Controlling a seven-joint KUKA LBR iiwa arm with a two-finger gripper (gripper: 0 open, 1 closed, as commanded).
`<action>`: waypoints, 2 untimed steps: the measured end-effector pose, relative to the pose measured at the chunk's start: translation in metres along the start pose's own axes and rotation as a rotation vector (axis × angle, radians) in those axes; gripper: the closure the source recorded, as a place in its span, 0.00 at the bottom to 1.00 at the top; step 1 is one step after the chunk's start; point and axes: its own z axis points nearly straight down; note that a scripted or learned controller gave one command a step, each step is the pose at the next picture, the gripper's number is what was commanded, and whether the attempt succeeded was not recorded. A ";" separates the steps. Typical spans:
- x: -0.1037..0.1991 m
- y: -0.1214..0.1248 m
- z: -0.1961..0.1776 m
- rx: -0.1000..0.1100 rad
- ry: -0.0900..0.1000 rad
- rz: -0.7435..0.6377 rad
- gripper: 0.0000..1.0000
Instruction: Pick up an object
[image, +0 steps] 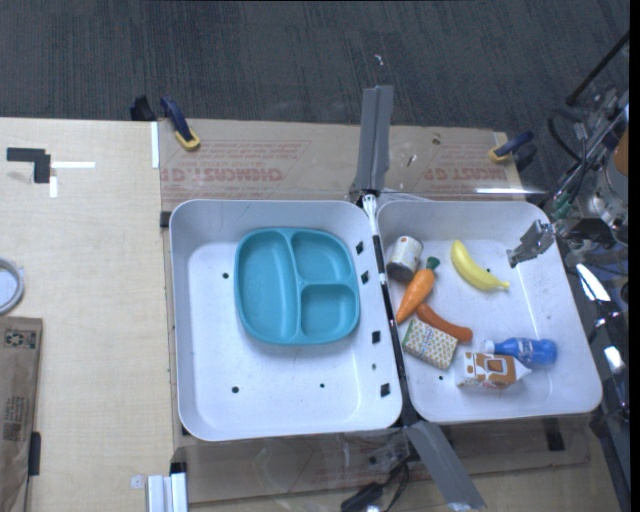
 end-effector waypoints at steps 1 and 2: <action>0.038 0.027 0.138 0.000 0.000 -0.113 0.00; 0.058 0.096 0.154 -0.005 -0.002 -0.229 0.00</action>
